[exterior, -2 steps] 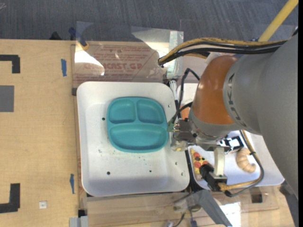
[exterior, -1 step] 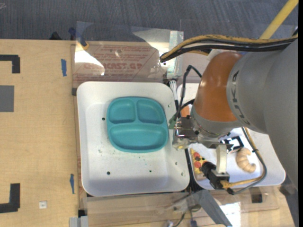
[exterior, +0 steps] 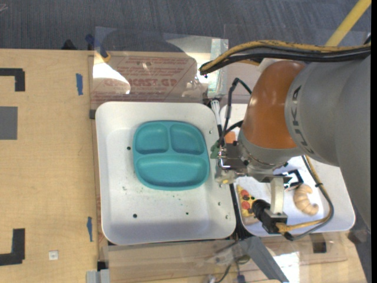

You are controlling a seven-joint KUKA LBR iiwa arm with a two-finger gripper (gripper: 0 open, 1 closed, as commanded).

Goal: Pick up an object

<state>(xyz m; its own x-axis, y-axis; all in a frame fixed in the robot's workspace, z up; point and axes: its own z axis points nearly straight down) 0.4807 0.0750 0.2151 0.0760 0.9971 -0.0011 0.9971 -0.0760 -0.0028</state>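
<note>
The arm's orange band and grey wrist hang over the right bin (exterior: 344, 214) and cover most of it. My gripper (exterior: 226, 161) shows as metal parts at the wrist's left side, just above the wall between the two bins. A beige croissant-shaped object (exterior: 306, 198) lies in the right bin, to the right of the wrist. A small red, orange and yellow object (exterior: 245, 206) lies at that bin's front left, below the gripper. A bit of orange (exterior: 230, 138) peeks out beside the wrist. I see nothing held.
The left bin (exterior: 118, 211) holds a teal divided plate (exterior: 171, 155) in its far half. A clear plastic sheet (exterior: 147, 75) lies behind the bins. Bare wooden bench (exterior: 41, 158) stretches to the left.
</note>
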